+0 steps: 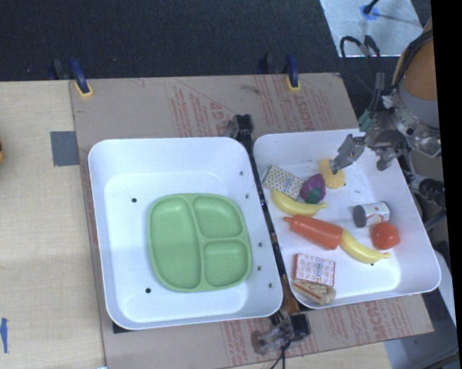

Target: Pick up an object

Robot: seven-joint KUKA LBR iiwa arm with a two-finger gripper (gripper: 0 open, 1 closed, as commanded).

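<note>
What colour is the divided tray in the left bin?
Light green; the divided tray shows plainly in the camera view.

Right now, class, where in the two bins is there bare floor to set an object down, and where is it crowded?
Left bin: bare white floor rings the green divided plate, widest along its far and left sides. Right bin: bare floor near the front right corner, beyond the tomato. Its left half is crowded: bananas, carrot, purple fruit, carton.

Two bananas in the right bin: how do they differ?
The upper banana lies left of centre with a purple object at its right end; the lower banana lies nearer the bin's front right, beside the red tomato. The orange carrot lies between them. Both are yellow, curved and slant down to the right.
</note>
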